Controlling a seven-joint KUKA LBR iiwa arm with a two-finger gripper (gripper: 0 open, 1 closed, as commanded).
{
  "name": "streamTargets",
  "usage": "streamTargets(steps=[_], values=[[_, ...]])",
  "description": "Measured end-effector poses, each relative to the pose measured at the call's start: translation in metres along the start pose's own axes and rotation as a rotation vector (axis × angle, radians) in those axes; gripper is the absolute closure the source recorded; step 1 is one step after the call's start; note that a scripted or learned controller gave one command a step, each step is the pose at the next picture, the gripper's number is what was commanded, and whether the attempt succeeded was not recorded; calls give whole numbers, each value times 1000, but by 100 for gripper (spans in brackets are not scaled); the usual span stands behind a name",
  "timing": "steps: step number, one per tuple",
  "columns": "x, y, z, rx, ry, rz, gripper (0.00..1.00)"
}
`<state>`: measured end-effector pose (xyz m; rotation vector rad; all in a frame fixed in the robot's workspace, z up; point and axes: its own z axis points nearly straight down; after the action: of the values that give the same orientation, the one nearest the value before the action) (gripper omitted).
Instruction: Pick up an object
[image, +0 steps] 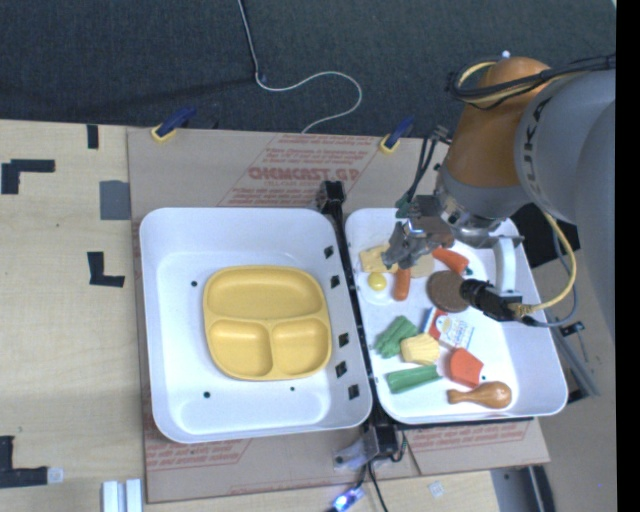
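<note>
the biggest risk is sitting in the crowding: the gripper (405, 250) is hanging over the upper left part of the right bin (540, 385), where a pale yellow piece (372, 259), a small yellow ball (377, 282) and an orange carrot-like stick (401, 285) are lying just beside one another. a descent here is likely catching two things at once, or nudging one aside so nothing is ending up between the fingers. the bin's left wall is also close, so a finger could be striking the rim instead of reaching the floor. whether the fingers are standing wide or narrow i cannot tell, since the dark gripper body is blurring into the toys under it, and nothing is visibly held.

the arm is reaching in from the right, its orange band (490, 125) sitting high above the wrist, the wrist pointing down and slightly leftward over the right bin. the candidates for picking are all lying in that bin: besides the three under the gripper, a brown disc (447, 290), green pieces (396, 333), a yellow block (421, 348), a red piece (463, 366) and a drumstick (482, 396) near the front. the left bin (170, 260) is carrying a yellow divided plate (267, 322).
</note>
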<state>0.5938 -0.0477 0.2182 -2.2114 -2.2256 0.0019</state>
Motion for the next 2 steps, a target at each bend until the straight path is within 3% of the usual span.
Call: streamTargets(steps=[1, 2], values=[[50, -14, -12, -1, 0, -1, 100], [59, -38, -6, 2, -2, 5, 100]])
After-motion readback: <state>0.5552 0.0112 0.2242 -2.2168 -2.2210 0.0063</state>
